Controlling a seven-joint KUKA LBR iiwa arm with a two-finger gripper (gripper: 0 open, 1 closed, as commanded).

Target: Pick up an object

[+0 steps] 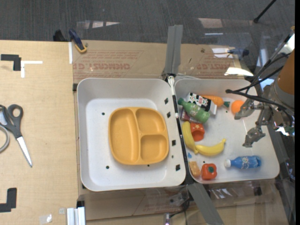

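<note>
**Hand over right bin, no object held**

While reversed print on the cardboard (119, 60) behind the bins stays unreadable to me, the blue bottle (243, 162) shows a white cap and a label too small to read. It lies on its side near the right bin's (220, 125) front edge. My hand (250, 125) hangs just above it, fingers apart, nothing between them. Bananas (199, 144) lie well left.
</note>
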